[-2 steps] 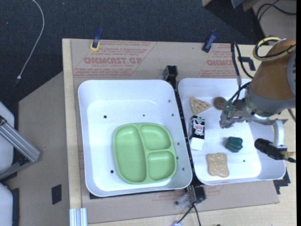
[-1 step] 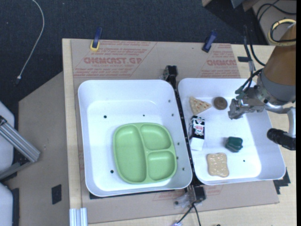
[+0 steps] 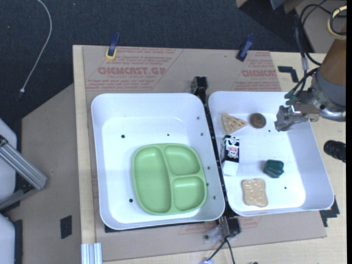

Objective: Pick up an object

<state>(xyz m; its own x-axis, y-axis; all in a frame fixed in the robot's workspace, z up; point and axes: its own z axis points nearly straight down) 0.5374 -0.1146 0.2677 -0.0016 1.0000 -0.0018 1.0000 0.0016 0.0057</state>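
- Camera view, layout: two white bins sit side by side on a cardboard-covered bench. The left bin [image 3: 104, 120] holds a green divided plate [image 3: 169, 178]. The right bin [image 3: 313, 158] holds five small items.
- Camera view, tool: the gripper [image 3: 284, 120] hangs over the far right part of the right bin, at the end of the arm [image 3: 330, 87] entering from the right. Nothing is visible between its tips; whether it is released or clenched cannot be told at this angle.
- Camera view, candidate items: a tan wedge [image 3: 233, 122] and a brown round piece [image 3: 257, 120] lie at the far side, the round piece just left of the gripper. A black-and-white carton [image 3: 231, 149] rests against the left wall. A dark green lump [image 3: 274, 168] lies near the middle. A beige slab [image 3: 254, 192] lies at the near side.
- Handling judgement: all items look like light toy food, probably stiff plastic or foam, and not fragile.
- Grasp judgement: the brown round piece is closest to the tool; grip it across its width. Its rounded edge may slip, so centre the tips on it.
- Alternative: the dark green lump stands well apart from its neighbours and looks tall enough for a side pinch.
- Caution: the flat slab and wedge offer little height to grip.
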